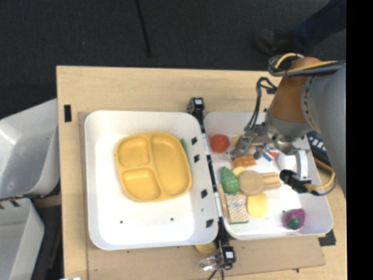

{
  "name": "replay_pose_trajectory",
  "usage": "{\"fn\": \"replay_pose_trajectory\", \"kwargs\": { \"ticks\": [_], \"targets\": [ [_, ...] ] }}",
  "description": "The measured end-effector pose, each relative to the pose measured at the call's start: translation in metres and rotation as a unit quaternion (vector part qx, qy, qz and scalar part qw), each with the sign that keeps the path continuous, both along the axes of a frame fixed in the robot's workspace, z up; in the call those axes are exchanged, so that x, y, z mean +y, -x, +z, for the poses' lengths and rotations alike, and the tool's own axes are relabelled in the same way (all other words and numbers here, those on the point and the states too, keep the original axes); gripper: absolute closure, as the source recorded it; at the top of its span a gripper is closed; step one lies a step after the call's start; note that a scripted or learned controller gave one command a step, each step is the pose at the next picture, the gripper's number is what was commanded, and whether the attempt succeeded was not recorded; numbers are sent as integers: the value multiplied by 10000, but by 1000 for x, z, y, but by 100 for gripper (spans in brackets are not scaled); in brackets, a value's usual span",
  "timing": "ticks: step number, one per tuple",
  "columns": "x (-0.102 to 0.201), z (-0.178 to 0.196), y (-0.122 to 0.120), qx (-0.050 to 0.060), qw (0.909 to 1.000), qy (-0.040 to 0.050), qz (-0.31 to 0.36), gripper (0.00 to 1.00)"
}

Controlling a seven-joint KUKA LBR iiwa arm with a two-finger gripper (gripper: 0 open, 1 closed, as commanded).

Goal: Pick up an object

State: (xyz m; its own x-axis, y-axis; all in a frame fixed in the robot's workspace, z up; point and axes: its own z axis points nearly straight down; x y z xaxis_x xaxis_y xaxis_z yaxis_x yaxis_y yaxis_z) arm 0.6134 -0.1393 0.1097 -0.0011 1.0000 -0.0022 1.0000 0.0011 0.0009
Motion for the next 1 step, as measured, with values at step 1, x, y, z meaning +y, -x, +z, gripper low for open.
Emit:
{"fn": "replay_pose_trajectory", "kwargs": {
  "ticks": [1],
  "targets": [
    [85,97,-46,-62,10000,-12,44,100]
  ]
}}
